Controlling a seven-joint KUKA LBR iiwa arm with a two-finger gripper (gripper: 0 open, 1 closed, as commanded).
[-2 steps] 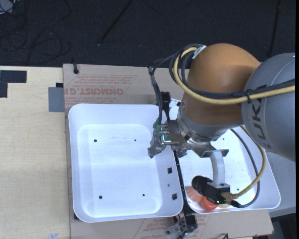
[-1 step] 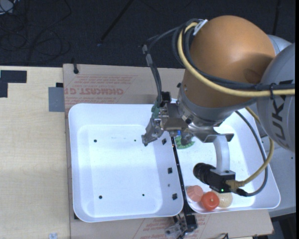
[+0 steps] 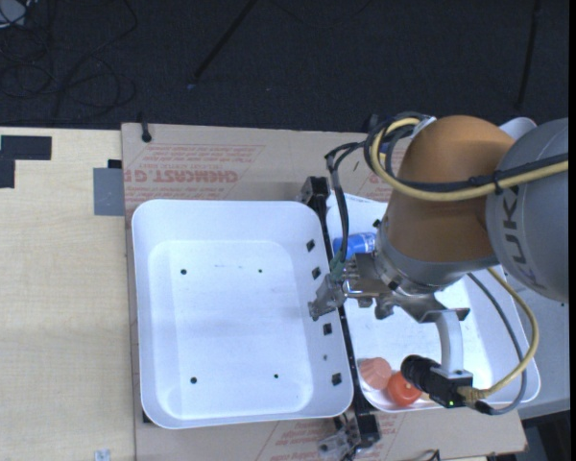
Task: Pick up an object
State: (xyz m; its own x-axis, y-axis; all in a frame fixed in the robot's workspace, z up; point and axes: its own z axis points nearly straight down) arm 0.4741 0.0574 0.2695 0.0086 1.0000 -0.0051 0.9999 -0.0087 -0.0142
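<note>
Gripper [image 3: 350,291] sits over right bin [image 3: 490,349] near the divide (wrist hides it; open or closed, cannot tell). Blue object [image 3: 351,246] close beside it; orange object [image 3: 396,388] apart.

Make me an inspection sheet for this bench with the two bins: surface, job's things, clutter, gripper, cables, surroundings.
Surface: wooden bench; printed cardboard lies under the left bin and the right bin. The arm hides much of the right bin.
Job's things: in the right bin, a blue thing by the divider; an orange thing and a pink thing close together at the near edge.
Clutter: black and grey patches on the bench, left of the cardboard.
Gripper: gripper sits at the divider between the bins; state cannot be told.
Cables: yellow cable loops round the wrist; loose cables on the floor.
Surroundings: dark floor behind the bench.
</note>
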